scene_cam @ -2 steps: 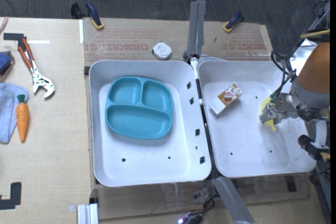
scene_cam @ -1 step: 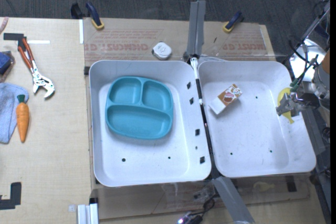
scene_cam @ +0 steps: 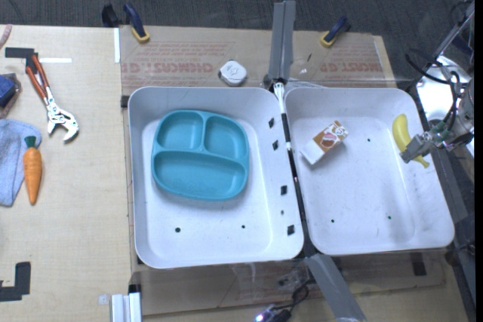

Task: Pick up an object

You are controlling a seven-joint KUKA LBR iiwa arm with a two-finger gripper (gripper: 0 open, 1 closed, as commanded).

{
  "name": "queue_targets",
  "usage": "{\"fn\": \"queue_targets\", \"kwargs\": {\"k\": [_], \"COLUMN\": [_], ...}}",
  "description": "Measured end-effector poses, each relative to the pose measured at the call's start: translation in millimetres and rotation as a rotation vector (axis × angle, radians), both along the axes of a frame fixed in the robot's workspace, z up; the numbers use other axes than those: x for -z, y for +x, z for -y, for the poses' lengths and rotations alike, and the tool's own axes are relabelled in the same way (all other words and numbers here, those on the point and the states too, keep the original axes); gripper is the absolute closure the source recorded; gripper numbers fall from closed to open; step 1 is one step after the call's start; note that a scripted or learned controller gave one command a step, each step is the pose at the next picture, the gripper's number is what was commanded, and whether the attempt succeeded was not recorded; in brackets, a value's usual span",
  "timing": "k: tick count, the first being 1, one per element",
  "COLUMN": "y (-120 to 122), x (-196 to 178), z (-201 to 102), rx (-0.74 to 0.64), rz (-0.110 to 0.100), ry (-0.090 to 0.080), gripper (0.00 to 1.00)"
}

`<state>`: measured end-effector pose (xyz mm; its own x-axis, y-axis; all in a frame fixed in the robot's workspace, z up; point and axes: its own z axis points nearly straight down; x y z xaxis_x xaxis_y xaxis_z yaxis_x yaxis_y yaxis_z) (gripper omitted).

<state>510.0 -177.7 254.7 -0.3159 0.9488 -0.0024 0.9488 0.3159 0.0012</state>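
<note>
1 reversed "CHEMCUT"-like cardboard print

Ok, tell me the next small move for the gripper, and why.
Probably a short descent onto the banana. The gripper sits at the right bin's right edge, beside the banana's lower end, and nothing shows between its fingers. The small carton lies farther off toward the bin's middle, so the banana looks like the nearer target.

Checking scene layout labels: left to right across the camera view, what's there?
Orange toy carrot → red-handled metal wrench → teal divided plastic plate in the left white bin → small brown-and-white carton → yellow banana → gripper.
</note>
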Motion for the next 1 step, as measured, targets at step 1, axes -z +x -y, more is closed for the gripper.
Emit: {"fn": "queue_targets", "kwargs": {"k": [1], "y": [-31.0], "x": [-68.4], "z": [-63.4], "rx": [-0.335], "rz": [0.0], "ry": [0.0], "gripper": [1.0]}}
